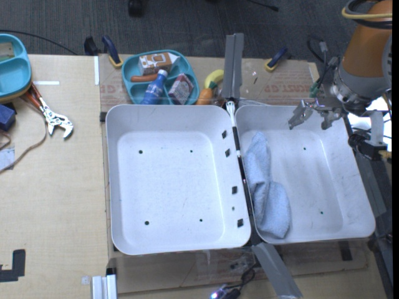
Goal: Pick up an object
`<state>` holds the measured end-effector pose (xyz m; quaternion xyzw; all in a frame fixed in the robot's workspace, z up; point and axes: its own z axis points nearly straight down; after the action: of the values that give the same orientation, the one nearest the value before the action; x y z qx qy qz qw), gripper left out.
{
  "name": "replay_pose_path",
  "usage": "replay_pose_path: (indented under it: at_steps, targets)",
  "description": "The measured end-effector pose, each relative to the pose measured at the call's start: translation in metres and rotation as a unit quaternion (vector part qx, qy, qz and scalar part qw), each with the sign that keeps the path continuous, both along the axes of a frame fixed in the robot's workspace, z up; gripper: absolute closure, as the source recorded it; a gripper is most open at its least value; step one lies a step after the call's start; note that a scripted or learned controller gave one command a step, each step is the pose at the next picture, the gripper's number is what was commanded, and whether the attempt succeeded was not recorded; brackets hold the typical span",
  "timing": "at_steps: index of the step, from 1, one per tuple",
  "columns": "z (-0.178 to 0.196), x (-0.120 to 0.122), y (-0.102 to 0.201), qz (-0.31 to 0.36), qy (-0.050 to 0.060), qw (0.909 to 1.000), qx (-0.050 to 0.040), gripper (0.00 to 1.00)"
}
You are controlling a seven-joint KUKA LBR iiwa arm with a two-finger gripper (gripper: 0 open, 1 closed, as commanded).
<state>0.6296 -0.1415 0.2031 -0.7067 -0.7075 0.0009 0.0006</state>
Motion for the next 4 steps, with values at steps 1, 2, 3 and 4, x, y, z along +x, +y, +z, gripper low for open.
replay_pose_path:
  at_steps: [1,2,3,4]
  targets:
    - [0.007,-0.012,-0.07,-0.186,-0.001,0.9825,-0.001,0.0]
    - [0.006,-0.041,-0.059,-0.184,0.0,0.9829,-0.0008,0.0]
    - [-0.063,-0.112,-0.069,-0.266,0.001,0.964,-0.0002,0.0]
    - [-0.021,-0.116,-0.06,-0.468,0.0,0.8838,-0.001,0.0]
